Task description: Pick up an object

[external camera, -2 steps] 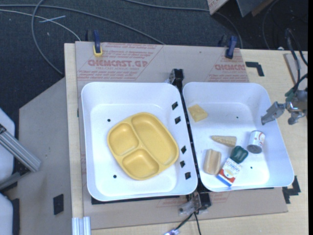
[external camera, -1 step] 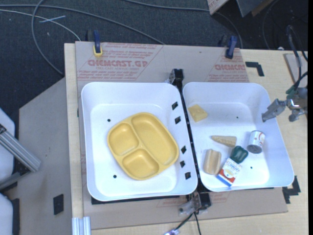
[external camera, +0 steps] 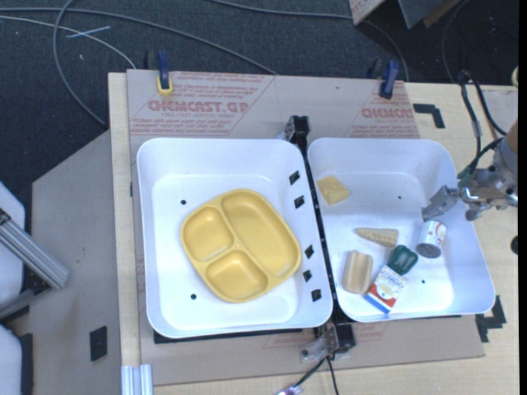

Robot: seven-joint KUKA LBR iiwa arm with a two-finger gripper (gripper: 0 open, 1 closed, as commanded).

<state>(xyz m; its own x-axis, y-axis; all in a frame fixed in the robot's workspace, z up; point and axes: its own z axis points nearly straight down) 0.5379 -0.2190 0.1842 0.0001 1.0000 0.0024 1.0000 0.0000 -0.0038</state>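
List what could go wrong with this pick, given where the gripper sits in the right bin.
1. The gripper hangs close to the right bin wall, so a descent may strike the rim.
2. The small can below it lies on its side and could roll away under the fingers.
3. The green object, carton and tan block lie crowded, so a grasp may nudge neighbours.

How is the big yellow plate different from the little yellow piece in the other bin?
The yellow plate is far bigger than the yellow piece. The plate has three compartments; the piece is one flat chunk. The plate lies in the left bin, the piece in the right bin. Both are pale yellow.
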